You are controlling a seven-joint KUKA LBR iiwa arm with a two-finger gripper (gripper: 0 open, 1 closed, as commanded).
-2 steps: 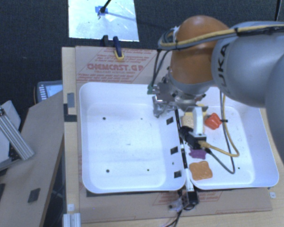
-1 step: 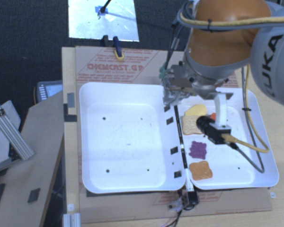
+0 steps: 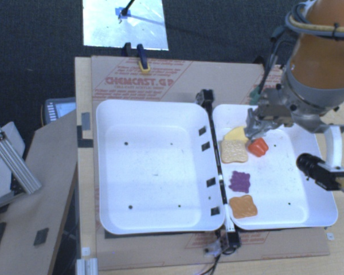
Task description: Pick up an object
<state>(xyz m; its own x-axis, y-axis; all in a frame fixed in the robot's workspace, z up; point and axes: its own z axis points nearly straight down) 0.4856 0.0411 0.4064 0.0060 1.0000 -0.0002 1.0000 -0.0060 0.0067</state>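
The right bin (image 3: 309,211) holds several small objects along its left side. A yellow piece (image 3: 235,134) lies at the top, with a tan biscuit-like piece (image 3: 234,152) just below it. An orange-red piece (image 3: 258,148) sits to their right. Lower down are a purple piece (image 3: 239,181) and an orange-brown piece (image 3: 243,207). My gripper (image 3: 253,132) hangs low over the bin, its tips just above the orange-red piece and beside the yellow one. Nothing shows between the fingers.
The left bin (image 3: 120,211) lies beside the right one, with black clips (image 3: 209,148) along the shared rim. A black cylindrical part (image 3: 318,171) juts over the right bin's right side. A shiny metal plate (image 3: 125,16) lies behind the bench.
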